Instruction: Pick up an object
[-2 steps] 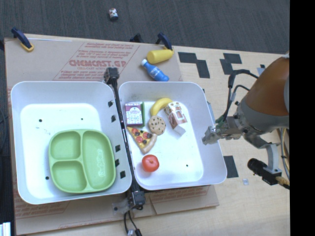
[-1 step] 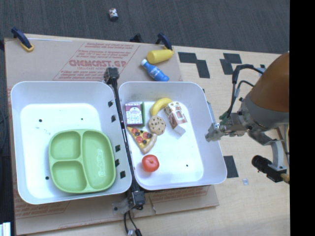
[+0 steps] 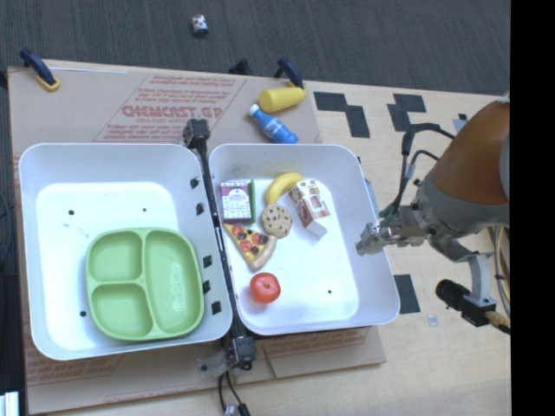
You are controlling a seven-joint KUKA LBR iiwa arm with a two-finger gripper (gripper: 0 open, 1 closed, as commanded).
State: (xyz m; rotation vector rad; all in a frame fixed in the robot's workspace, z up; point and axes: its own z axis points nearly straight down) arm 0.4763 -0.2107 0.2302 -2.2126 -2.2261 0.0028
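The right bin (image 3: 342,293) holds several toy foods: a yellow banana (image 3: 283,185), a brown cookie (image 3: 277,220), a pizza slice (image 3: 251,244), a red tomato (image 3: 265,288), a small green-and-maroon box (image 3: 236,201) and a white-and-red carton (image 3: 311,207). My gripper (image 3: 375,238) hangs over the right rim of that bin, apart from all of these items. Nothing shows between its fingers. The arm's grey body and orange band sit at the right edge.
The left bin (image 3: 52,180) carries a green three-compartment plate (image 3: 144,283). Behind the bins, on the cardboard, lie a yellow bottle (image 3: 281,99) and a blue bottle (image 3: 274,126). Black clamps join the two bins along the middle divider (image 3: 208,224).
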